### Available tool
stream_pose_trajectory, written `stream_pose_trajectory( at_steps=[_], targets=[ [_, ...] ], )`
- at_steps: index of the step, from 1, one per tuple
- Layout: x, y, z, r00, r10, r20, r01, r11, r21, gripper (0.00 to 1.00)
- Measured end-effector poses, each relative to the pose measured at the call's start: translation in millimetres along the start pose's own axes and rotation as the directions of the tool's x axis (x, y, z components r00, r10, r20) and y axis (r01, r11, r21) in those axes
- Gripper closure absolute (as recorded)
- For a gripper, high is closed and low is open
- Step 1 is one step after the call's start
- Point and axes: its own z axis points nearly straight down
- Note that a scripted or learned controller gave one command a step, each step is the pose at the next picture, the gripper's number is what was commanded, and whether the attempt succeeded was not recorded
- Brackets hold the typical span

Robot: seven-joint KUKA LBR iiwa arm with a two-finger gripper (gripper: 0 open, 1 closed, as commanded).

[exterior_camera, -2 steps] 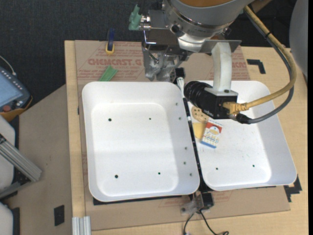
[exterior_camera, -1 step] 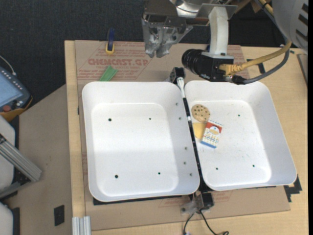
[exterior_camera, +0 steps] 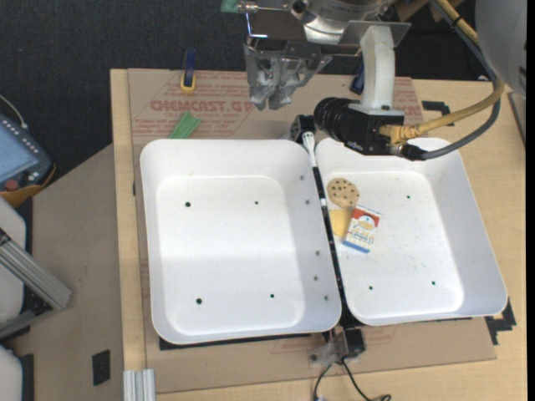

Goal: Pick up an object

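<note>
Left edge: you have a blue-screened device (exterior_camera: 15,150) at the far left, cut off by the frame, and a grey metal rail (exterior_camera: 32,267) lying at a slant below it.
Board: a brown cardboard sheet (exterior_camera: 209,98) with red lettering lies under both bins; on its far strip you will find a small blue and yellow clamp (exterior_camera: 189,72) and, nearer the bins, a green strip (exterior_camera: 185,125).
Left bin (exterior_camera: 226,241): white and shallow, with four small dark dots on its floor; no object lies on that floor.
Gripper (exterior_camera: 272,97): it hangs above the cardboard behind the far edge of the left bin, close to the seam between the bins. You see its fingers close together with nothing between them, though whether they touch is hard to judge from this angle.
Seam: the two bins touch along their inner rims, and a thin black-and-white rod (exterior_camera: 311,153) lies at the far end of that line.
Right bin (exterior_camera: 435,249): your task objects sit in its left part, near the seam. A round cookie (exterior_camera: 343,192) with dark chips lies farthest back; a pale yellow wedge (exterior_camera: 338,220) lies just below it; a small blue, white and red packet (exterior_camera: 362,229) lies just to the right of the wedge, touching it.
Far right: a black cylindrical unit (exterior_camera: 355,127) with a tan hose (exterior_camera: 468,111) sits over the far rim of the right bin.
</note>
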Motion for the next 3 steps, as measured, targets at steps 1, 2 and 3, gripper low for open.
stream_pose_trajectory(
  at_steps=[1,2,3],
  targets=[
    [0,4,125,1.000,0.002,0.005,-0.002,1.000,0.011,1.00],
    [0,-42,217,1.000,0.000,0.005,0.000,1.000,0.012,1.00],
    [-37,-38,142,1.000,0.004,-0.003,-0.004,1.000,-0.009,1.00]
  ],
)
